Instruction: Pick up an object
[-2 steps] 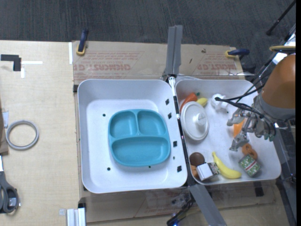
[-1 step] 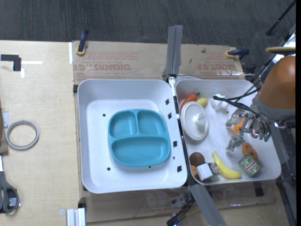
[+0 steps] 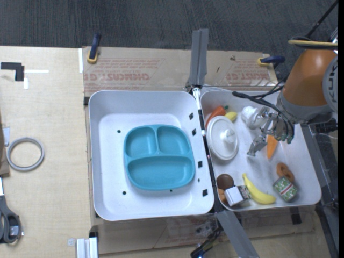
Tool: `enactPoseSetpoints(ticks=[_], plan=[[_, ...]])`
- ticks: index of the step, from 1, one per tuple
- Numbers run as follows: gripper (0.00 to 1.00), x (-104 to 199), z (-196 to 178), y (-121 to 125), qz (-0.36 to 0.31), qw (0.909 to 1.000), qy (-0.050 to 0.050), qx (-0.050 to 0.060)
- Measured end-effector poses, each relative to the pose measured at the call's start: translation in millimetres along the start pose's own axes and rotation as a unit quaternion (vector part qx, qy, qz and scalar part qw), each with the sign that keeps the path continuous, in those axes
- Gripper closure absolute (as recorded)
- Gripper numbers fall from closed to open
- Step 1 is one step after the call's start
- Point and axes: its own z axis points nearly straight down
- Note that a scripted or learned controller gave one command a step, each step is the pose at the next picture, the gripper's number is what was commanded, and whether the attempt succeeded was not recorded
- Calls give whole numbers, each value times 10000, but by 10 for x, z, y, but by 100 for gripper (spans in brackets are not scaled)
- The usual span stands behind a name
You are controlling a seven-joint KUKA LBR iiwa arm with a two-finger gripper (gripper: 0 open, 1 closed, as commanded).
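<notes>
1. Wooden desk [image 3: 43, 198] carries two white bins; a roll of tape [image 3: 24, 153] lies on it at far left.
2. Left bin [image 3: 107, 198] holds a teal divided plate [image 3: 159, 157], flat, near centre.
3. Right bin [image 3: 312, 171] holds the clutter; the arm [image 3: 309, 82] reaches over its upper right.
4. White lidded bowl [image 3: 223, 137] sits by the divider.
5. Tool [image 3: 258, 144] hangs low over the bin, fingers apart, nothing between them.
6. Carrot [image 3: 272, 146] lies just right of the tool.
7. Banana [image 3: 257, 191] lies near the front wall, green can [image 3: 285, 188] beside it.
</notes>
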Motion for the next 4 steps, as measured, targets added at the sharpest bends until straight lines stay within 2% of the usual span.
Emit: enactPoseSetpoints(ticks=[1,2,3,4], plan=[[0,205,1,-600,673,9977,19,-15],[100,188,-102,-599,658,9978,-10,-4],[100,468,-1055,175,1133,9936,11,1],[100,730,11,62,-14,10000,20,-1]])
